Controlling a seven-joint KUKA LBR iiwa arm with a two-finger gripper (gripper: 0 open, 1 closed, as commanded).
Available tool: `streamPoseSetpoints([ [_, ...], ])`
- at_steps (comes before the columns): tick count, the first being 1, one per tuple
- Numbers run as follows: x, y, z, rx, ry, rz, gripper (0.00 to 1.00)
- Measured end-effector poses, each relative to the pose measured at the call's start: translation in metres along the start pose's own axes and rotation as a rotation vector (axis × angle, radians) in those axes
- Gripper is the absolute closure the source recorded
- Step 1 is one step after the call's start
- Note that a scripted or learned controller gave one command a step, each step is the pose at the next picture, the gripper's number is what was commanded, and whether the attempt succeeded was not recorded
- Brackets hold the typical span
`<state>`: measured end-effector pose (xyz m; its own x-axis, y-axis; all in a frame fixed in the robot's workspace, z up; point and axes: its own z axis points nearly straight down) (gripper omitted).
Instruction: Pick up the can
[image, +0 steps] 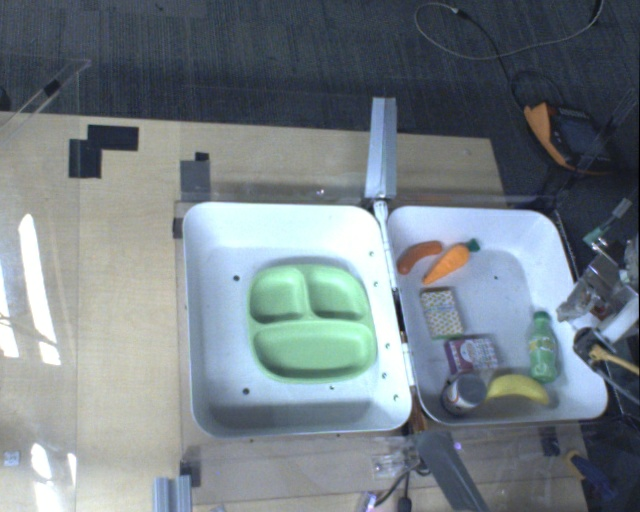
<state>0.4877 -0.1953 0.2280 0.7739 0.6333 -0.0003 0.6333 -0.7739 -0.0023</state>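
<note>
Can (462, 393): lower part of the right bin (505, 222), near its front wall, touching the banana (517, 388) to its right. Purple packet (471, 353) just above it. Patterned card (441, 312) higher, centre-left. Green bottle (542, 346) upright-ish above the banana's right end. Carrot (446, 262) and sausage (418, 255) side by side at upper left of that bin. Left bin (200, 330): green divided tray (311, 322). My gripper (598, 305): right edge of frame, outside the bin's rim, carrying nothing I can see; finger spread I cannot tell.
</note>
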Motion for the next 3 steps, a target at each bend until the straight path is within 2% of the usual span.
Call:
streamPoseSetpoints([
  [1, 0.037, 0.04, 0.027, -0.001, -0.001, -0.049, 1.0],
  [2, 0.038, 0.04, 0.019, -0.001, -0.002, -0.058, 1.0],
  [3, 0.021, 0.009, 0.119, -0.001, 0.001, 0.125, 1.0],
])
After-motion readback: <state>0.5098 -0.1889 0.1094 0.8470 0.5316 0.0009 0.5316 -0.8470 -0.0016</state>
